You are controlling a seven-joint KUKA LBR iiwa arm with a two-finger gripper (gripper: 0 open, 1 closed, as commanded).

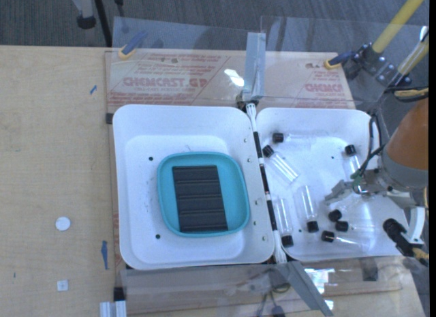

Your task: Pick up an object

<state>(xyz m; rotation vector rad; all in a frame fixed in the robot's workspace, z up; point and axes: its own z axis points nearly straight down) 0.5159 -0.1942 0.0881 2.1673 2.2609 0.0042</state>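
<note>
Camera view from above: the grey arm with its orange band reaches in from the right, wrist bent down over the right shallow white bin. Its two-finger gripper hangs low among the clear plastic vials with black caps scattered across that bin's floor; I cannot tell its state from where I stand. Beside it, the left white bin holds a teal rounded tray with a dark ribbed insert.

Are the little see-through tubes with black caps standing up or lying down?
Lying down. Each clear tube lies flat on the right bin's floor, pointing different ways, black caps at the ends.
</note>
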